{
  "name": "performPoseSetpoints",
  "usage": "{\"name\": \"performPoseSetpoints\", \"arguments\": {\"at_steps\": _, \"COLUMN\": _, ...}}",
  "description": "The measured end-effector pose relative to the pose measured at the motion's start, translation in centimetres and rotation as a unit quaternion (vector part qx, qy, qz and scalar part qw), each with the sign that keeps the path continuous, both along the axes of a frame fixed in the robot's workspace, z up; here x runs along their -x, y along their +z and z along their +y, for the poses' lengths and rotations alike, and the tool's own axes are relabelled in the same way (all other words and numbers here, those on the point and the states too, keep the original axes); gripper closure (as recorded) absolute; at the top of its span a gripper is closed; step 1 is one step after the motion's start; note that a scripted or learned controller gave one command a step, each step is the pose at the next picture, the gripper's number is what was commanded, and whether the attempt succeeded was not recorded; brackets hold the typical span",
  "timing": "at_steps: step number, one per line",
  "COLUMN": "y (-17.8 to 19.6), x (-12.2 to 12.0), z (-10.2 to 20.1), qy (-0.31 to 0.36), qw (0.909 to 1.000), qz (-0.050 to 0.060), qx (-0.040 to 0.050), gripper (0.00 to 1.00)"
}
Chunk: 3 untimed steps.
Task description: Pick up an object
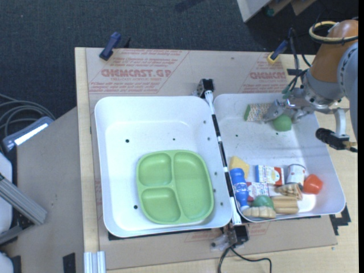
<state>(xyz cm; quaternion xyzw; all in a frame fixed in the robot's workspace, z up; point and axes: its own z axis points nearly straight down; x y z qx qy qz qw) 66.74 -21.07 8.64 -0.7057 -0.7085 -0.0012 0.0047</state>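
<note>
At the far end of the right-hand white bin [327,169], the grey arm with its orange band reaches in from the right, and its gripper [284,111] hangs low over a small round green ball [282,123]. That ball sits just under and slightly nearer the camera than the gripper tip, so close that the two seem to touch, though contact cannot be confirmed from this slanted view. Whether the gripper is open, closed or holding anything cannot be told; the metal parts at the tip blur together against the bin floor.

Just left of the ball lies a flat speckled packet with a green edge [257,112], its long axis running left to right, roughly across the bin. Being round, the ball has no long axis and points no particular way, so any grasp direction would probably serve.

Well apart, at the near end of the same bin, a cluster of small items [273,189] is heaped together, including a blue and white tube, a carton, a can and an orange piece.

Beside it, the left white bin [114,152] holds a pale green divided tray [174,186].

Judging by position, the ball is the likeliest target, needing only a short drop.
</note>
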Motion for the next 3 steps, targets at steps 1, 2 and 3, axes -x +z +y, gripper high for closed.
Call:
{"name": "performPoseSetpoints", "arguments": {"at_steps": 1, "y": 1.0, "x": 0.0, "z": -0.2, "qy": 0.0, "qw": 1.0, "qz": -0.002, "qx": 0.0037, "gripper": 1.0}}
{"name": "performPoseSetpoints", "arguments": {"at_steps": 2, "y": -0.1, "x": 0.2, "z": 6.4, "qy": -0.001, "qw": 1.0, "qz": 0.001, "qx": 0.0031, "gripper": 1.0}}
{"name": "performPoseSetpoints", "arguments": {"at_steps": 3, "y": 9.9, "x": 3.7, "z": 14.4, "qy": -0.001, "qw": 1.0, "qz": -0.004, "qx": 0.0039, "gripper": 1.0}}
